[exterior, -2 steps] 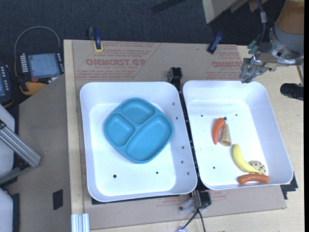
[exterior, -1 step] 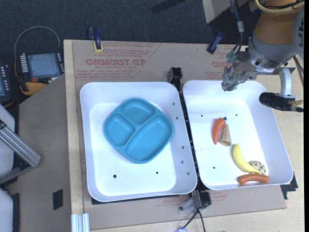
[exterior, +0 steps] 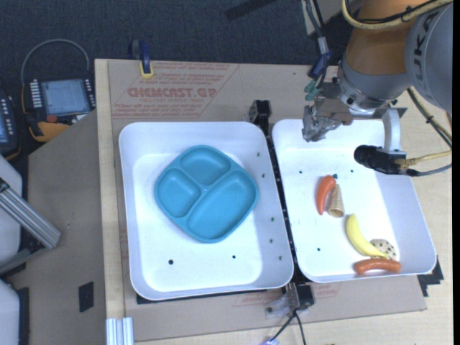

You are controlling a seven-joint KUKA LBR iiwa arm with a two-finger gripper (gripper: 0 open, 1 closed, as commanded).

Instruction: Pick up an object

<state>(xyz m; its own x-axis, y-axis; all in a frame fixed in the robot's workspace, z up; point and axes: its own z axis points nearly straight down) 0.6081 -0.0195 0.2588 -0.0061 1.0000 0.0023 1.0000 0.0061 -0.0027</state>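
Note:
The right bin (exterior: 402, 192) holds an orange-red carrot-shaped piece (exterior: 324, 192), a small tan cone (exterior: 336, 205), a yellow banana (exterior: 359, 236), a little round cookie (exterior: 387, 249) and a reddish sausage (exterior: 377, 267). My gripper (exterior: 317, 130) hangs over the far left corner of that bin, well above the carrot piece and apart from all the objects. Nothing shows between its fingers, and their dark tips are too close and small to read.
The left bin (exterior: 144, 257) bears a blue divided plate (exterior: 207, 192) in its middle. A black clamp (exterior: 260, 111) sits at the far end of the gap between the bins. A black cylinder with cable (exterior: 379, 157) juts over the right bin's far right part.

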